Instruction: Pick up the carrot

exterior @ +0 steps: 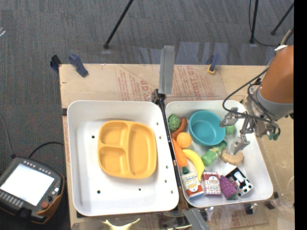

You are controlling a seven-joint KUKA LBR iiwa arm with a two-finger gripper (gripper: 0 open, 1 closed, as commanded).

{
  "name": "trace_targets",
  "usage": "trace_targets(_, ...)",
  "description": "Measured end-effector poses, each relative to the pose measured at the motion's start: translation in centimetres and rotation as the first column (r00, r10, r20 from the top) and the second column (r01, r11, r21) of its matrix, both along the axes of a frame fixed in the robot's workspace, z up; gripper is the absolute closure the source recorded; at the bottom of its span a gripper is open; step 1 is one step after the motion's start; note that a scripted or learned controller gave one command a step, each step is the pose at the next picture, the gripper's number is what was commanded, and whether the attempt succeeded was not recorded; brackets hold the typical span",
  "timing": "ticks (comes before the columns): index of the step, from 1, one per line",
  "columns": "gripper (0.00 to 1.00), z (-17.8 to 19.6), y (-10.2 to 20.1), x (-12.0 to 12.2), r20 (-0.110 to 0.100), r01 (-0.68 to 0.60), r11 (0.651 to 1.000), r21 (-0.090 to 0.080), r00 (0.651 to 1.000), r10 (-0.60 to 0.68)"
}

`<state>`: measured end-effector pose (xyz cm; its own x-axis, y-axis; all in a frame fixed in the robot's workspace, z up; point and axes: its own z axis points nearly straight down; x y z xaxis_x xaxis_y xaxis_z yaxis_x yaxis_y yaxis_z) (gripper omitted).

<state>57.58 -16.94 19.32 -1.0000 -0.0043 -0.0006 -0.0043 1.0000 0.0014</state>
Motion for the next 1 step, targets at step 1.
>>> trace_targets(1,0.00,-10.71,8.14,-2.41,-0.003,0.529,0.848,-0.002,0.848,-0.529)
